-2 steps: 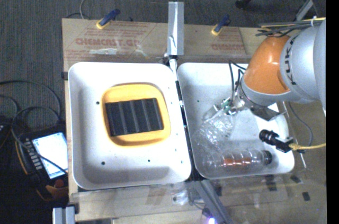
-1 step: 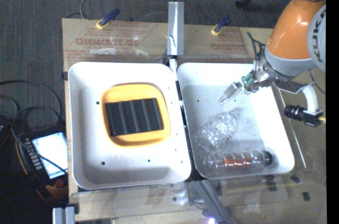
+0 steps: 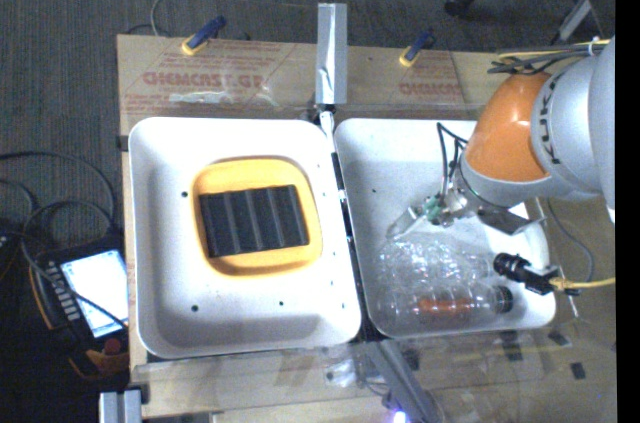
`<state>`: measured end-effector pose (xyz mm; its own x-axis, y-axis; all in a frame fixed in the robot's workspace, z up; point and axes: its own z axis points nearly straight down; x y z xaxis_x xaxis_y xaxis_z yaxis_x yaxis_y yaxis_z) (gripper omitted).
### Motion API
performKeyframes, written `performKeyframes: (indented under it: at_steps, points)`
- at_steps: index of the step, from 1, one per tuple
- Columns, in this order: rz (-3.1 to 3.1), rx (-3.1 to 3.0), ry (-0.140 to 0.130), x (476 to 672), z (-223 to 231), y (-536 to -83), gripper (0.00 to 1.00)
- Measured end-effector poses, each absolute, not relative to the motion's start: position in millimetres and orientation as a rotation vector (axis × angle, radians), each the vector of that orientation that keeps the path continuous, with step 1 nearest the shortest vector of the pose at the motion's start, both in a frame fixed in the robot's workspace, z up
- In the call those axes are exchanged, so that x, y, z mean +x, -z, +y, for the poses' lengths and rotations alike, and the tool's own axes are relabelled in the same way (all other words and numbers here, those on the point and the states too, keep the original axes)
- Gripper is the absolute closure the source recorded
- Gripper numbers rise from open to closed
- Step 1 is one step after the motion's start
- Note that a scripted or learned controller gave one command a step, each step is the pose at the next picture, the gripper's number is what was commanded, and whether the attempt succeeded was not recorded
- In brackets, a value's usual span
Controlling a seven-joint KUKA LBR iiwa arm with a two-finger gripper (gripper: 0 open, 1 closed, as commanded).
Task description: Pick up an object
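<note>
With the hand low in the right bin (finger state unclear), centre over bottle near front edge.

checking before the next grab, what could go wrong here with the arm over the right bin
1. The clear bottle lies on its side against the right bin wall, so it may roll or slip.
2. Its transparency may make it hard to locate.
3. The cable by the arm might snag.

I see a clear crumpled plastic bottle lying on its side just below the gripper, orange-red residue inside, dark cap pointing right.
</note>
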<state>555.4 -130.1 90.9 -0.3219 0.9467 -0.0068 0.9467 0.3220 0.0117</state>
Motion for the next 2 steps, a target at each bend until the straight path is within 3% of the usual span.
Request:
performKeyframes:
  at_steps: [1, 2]
  points:
    - [2.319, 2.117, 0.004, 571.4, -178.7, -144.8, 0.00]
    - [2.337, 2.103, 0.003, 488.1, -177.4, -143.2, 0.00]
